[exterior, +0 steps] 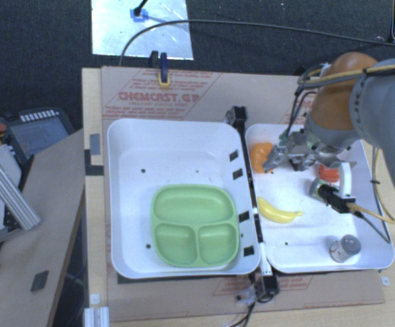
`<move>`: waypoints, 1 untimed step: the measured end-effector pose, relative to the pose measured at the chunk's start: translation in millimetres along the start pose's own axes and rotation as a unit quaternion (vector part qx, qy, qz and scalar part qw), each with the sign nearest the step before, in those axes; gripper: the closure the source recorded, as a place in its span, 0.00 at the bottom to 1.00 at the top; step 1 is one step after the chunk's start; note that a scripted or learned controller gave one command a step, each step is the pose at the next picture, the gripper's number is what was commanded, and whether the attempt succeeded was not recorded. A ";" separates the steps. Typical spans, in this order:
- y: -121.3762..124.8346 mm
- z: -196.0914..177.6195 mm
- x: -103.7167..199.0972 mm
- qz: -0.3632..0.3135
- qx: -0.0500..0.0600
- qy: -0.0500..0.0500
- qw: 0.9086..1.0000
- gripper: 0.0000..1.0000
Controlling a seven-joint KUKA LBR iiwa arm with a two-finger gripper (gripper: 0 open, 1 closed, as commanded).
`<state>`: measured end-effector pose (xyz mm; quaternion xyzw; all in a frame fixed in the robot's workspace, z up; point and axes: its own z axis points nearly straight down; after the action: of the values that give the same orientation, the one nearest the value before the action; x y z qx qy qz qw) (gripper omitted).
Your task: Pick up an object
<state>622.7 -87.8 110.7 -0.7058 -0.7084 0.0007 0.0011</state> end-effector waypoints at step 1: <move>1.8 -13.8 -0.8 0.000 -0.003 0.000 1.000 1.00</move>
<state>624.5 -88.6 124.5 -0.7059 -0.7083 -0.0010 -0.0013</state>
